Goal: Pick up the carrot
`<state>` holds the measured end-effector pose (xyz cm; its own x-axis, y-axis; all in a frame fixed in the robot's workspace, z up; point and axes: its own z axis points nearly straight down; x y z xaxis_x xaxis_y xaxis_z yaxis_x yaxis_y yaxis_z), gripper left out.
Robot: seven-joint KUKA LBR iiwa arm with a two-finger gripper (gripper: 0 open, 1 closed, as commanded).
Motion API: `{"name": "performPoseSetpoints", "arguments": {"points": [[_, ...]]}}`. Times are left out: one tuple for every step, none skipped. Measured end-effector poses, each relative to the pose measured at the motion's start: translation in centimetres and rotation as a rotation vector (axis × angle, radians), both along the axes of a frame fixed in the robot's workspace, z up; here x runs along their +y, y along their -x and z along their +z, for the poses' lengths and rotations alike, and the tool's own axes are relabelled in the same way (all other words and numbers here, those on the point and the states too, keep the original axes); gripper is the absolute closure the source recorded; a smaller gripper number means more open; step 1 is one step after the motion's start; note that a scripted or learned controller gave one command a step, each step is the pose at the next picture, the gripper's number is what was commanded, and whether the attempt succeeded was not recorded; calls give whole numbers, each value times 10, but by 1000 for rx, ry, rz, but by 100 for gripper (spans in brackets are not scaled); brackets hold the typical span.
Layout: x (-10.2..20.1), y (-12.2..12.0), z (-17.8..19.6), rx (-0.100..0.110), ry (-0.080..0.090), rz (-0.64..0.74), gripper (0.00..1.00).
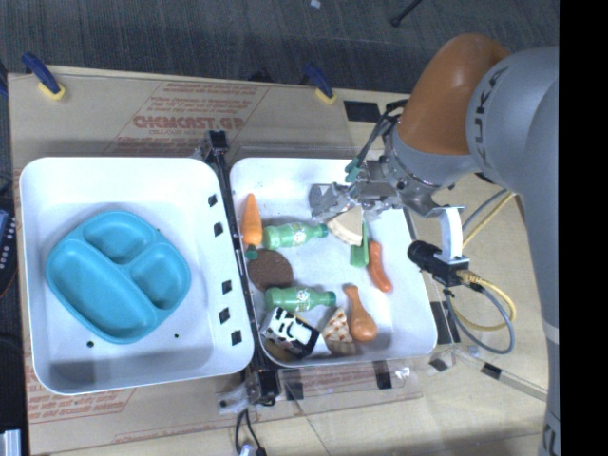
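Brown bench, two white bins. Carrot (pixel 251 220) lying against right bin's (pixel 418 304) left wall, near ten o'clock. Gripper (pixel 334 200) hovering toward twelve; finger state impossible to judge. Best to slide left, line up across carrot's width, descend clear of green bottle (pixel 294 235).

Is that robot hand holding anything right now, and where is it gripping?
Nothing is held. The gripper is above the right bin, apart from the carrot.
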<state>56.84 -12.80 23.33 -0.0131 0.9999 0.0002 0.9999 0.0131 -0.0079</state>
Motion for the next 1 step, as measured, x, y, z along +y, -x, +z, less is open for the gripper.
{"name": "performPoseSetpoints", "arguments": {"points": [[34,-20,-126,-11,0,-210,0]]}}
